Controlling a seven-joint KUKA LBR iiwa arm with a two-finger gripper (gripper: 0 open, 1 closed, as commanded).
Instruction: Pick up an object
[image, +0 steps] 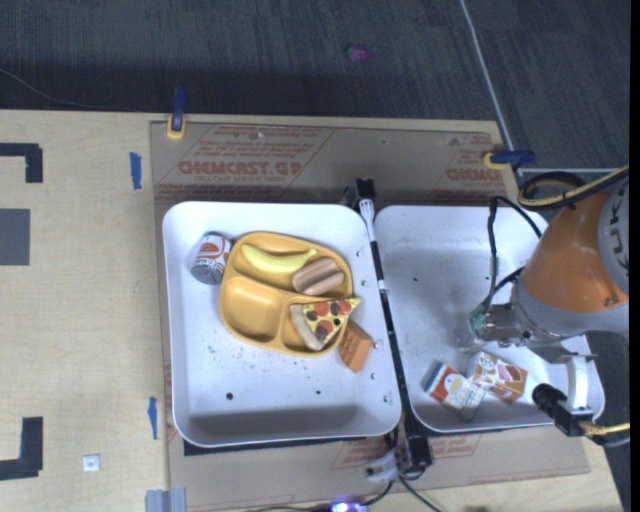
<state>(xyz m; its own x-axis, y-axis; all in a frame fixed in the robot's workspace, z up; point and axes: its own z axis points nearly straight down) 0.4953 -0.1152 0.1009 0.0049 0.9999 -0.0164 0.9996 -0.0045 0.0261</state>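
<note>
In the right bin (430, 250), near its front edge, lie two small cartons: an orange-and-white one (499, 378) and a blue-ended one (454, 389) just left of it. My gripper (492, 328) hangs below the orange wrist at the right side of this bin, directly behind the orange-and-white carton and close above it. The arm's body hides most of the gripper.
The left bin (200, 400) holds a yellow divided plate (250, 305) with a banana (266, 262), a hot dog (319, 275) and a pizza slice (322, 320). A can (209, 258) lies at its left, a brown cracker (355, 349) at its right. A black divider (378, 290) separates the bins.
</note>
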